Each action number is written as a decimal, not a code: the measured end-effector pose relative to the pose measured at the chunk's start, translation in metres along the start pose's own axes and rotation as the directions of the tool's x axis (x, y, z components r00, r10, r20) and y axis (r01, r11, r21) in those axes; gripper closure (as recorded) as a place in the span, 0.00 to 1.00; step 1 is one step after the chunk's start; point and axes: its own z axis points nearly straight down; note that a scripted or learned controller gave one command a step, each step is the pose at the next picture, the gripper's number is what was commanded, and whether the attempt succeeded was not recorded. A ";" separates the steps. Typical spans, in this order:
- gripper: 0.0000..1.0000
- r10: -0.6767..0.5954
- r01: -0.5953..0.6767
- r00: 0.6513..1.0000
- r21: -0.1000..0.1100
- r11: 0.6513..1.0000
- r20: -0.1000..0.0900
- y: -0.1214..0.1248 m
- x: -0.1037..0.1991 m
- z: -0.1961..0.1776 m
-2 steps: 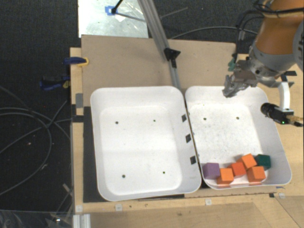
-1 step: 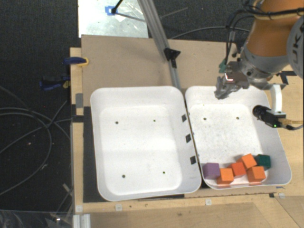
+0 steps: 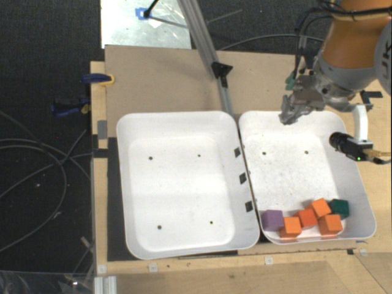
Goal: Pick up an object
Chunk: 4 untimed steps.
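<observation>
pickup looks not yet begun: pincer [image 3: 293, 116] hovers over the far edge of the right bin [image 3: 294, 164]; i cannot tell its state. blocks [image 3: 306, 216] lie clustered at that bin's near edge, well apart from it.

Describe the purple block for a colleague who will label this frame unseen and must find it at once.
Start at the right bin, the one the arm reaches over, and follow it to its near edge, where a cluster of blocks lies. The purple block sits at the cluster's left end, nearest the divider between the bins. Its neighbours are orange or dark green; it alone is purple.
</observation>
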 end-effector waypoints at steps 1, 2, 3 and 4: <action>1.00 -0.003 0.003 1.000 -0.003 1.000 0.000 0.001 0.000 -0.011; 1.00 0.000 0.000 1.000 -0.007 1.000 0.000 0.007 0.029 -0.126; 1.00 0.003 -0.003 1.000 -0.009 1.000 0.003 0.084 0.004 -0.235; 1.00 0.000 0.000 1.000 0.002 1.000 0.000 0.091 0.033 -0.223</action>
